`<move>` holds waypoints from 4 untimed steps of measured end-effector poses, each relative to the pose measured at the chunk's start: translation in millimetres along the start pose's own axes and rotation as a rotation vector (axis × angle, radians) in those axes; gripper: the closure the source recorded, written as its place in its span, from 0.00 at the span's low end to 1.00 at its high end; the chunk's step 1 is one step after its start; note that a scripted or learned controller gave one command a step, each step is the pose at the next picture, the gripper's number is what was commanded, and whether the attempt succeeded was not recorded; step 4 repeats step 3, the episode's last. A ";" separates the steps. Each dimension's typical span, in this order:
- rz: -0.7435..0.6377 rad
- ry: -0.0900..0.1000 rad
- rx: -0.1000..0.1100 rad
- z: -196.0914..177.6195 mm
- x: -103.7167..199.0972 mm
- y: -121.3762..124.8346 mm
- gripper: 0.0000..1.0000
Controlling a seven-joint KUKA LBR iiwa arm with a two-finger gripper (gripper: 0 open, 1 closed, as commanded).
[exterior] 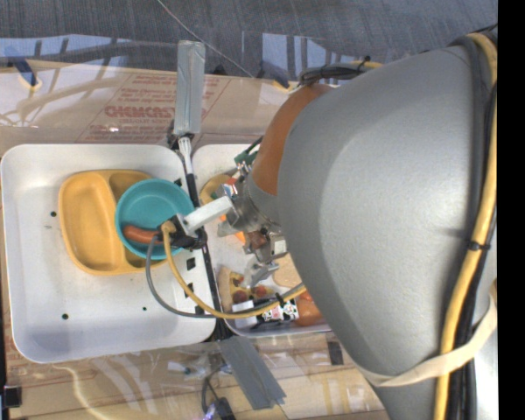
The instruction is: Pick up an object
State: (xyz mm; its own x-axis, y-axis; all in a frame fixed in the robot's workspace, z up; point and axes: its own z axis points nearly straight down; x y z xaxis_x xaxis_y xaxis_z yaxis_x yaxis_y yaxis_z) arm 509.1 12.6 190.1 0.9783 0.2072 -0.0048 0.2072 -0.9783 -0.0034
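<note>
My gripper (261,252) hangs low over the left part of the right bin (217,154), under the big grey arm that hides most of that bin. Below the gripper lie small brown and orange pieces (245,296) and a dark labelled item (276,313). A tan object (216,186) lies in the right bin just left of the wrist. In the left bin (35,322), a teal bowl (149,201) rests on a yellow divided plate (87,226). An orange-red sausage-like piece (140,233) lies in the bowl.
Brown cardboard (114,103) lies behind the bins, with a grey tape strip (189,86) on it. A metal divider (197,234) runs between the two bins. The front of the left bin shows bare white floor.
</note>
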 end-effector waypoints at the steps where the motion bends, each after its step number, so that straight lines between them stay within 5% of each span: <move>1: -0.025 -0.002 0.000 0.0 -50.1 72.9 0.00; 2: 0.000 0.020 -0.005 73.7 -31.8 116.4 0.00; 3: 0.001 0.011 -0.003 94.2 33.1 127.2 0.00; 4: 0.001 0.011 -0.003 94.2 33.1 127.2 0.00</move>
